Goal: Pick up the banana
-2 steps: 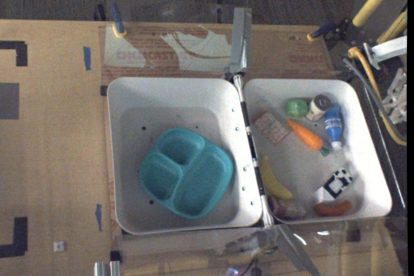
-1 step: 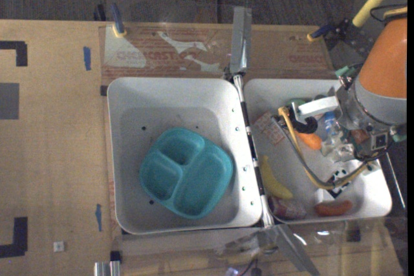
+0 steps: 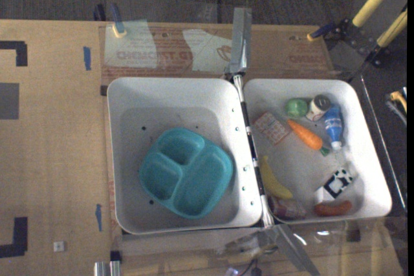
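A yellow banana (image 3: pixel 273 180) lies in the right bin (image 3: pixel 365 139), close to its left wall and toward the front, its length running from upper left to lower right. Nothing covers it; a small dark-pink packet (image 3: pixel 289 207) sits just in front of its lower end.
The right bin also holds a carrot (image 3: pixel 308 135), a green round fruit (image 3: pixel 297 106), a small can (image 3: pixel 319 106), a blue bottle (image 3: pixel 332 127), a pink waffle-like square (image 3: pixel 272 128), a black-and-white block (image 3: pixel 337 183) and a red sausage (image 3: pixel 333 207). A teal divided plate (image 3: pixel 186 171) lies in the left bin (image 3: pixel 129 106).
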{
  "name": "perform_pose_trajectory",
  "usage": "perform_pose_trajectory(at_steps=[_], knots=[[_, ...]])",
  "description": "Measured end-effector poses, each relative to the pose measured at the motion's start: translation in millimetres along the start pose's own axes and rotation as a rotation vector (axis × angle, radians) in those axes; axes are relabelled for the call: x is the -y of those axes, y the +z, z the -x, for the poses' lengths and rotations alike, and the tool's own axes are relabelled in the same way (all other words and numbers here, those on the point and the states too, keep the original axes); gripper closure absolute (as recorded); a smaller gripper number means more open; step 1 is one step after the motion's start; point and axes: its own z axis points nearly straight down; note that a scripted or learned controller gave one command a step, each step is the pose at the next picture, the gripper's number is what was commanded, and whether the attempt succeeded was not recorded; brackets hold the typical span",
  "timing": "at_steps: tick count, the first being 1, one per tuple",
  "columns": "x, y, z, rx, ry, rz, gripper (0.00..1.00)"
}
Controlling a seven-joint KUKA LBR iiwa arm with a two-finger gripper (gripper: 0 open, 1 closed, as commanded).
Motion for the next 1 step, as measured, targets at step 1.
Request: perform_pose_trajectory(at_steps=[1], knots=[[34.7, -24.8, -72.0, 0.000, -0.064, 0.000, 1.00]])
